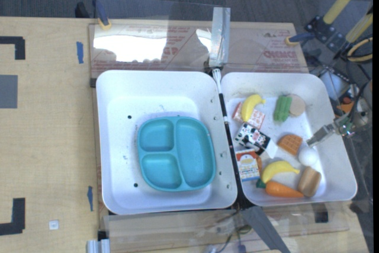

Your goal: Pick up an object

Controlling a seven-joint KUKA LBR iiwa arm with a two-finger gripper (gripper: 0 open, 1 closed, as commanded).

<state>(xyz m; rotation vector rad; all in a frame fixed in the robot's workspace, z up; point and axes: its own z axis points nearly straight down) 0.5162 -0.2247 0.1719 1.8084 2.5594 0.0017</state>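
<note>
Egg (308, 157): white, lower right of frame, in right bin (340, 183), touching orange waffle piece (290, 144) on its upper left and bread roll (310, 181) below. Likely target, judging by proximity. Gripper (312, 139) at right of frame, slanting down-left over the bin, tip just above egg and beside waffle piece. Whether spread or pressed together: cannot tell, too small and blurred. Nothing seen pinched.

Rest of right bin crowded: two bananas (253, 107) (279, 170), carrot (283, 189), green veg (283, 108), small cartons (253, 138). Blue tray (176, 153) in left bin (112, 127), centre frame.

Risks, as judged:
- Egg round and smooth; could squirt out sideways under a closing pinch.
- Neighbours packed tight; could block a finger, or waffle piece caught instead.
- Slanted approach could nudge egg toward roll.
</note>
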